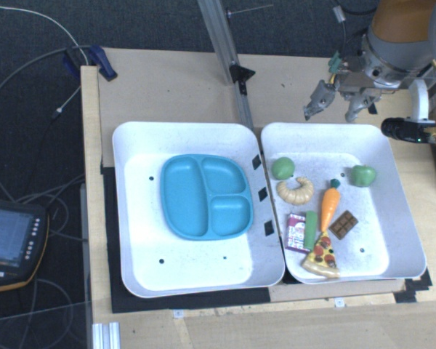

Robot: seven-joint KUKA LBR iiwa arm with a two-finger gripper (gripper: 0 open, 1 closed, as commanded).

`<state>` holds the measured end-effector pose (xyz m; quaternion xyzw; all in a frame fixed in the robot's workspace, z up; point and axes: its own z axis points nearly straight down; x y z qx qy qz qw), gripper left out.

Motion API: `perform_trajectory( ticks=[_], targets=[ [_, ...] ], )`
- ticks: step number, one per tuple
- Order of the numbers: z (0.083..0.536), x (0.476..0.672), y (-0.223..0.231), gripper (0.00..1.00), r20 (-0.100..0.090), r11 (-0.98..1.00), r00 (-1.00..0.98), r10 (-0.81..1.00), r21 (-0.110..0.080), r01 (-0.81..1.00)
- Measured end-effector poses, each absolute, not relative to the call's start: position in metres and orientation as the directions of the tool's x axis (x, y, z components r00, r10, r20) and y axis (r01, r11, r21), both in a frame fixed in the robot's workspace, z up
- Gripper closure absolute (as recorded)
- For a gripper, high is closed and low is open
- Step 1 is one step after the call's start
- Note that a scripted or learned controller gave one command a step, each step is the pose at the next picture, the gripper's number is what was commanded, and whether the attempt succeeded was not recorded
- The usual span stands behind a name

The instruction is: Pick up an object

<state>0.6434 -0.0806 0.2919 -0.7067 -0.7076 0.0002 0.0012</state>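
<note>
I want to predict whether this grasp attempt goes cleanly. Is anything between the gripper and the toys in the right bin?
Nothing visible does. The two-finger gripper hangs open above the bench just beyond the right white bin's far rim. The nearest toys, the green round toy and the orange plastic carrot, lie uncovered.

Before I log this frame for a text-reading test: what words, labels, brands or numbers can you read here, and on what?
No text can be read in the camera view.
Small pink-and-white packet in the right bin: printed face, too blurred to read.
Handheld pendant at the left edge: lit screen and buttons, too small to read.
Blue divided plate, chocolate piece: no markings visible.
</note>
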Motion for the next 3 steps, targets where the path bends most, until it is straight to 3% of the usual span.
perform_trajectory(
  ticks=[1, 3],
  targets=[
    [0.292, 0.643, -0.081, 0.0, 0.001, 0.001, -0.001, 1.0, -0.002, 1.0],
    [0.178, 0.645, -0.091, 0.0, 0.001, 0.0, 0.0, 1.0, -0.009, 1.0]
  ],
)
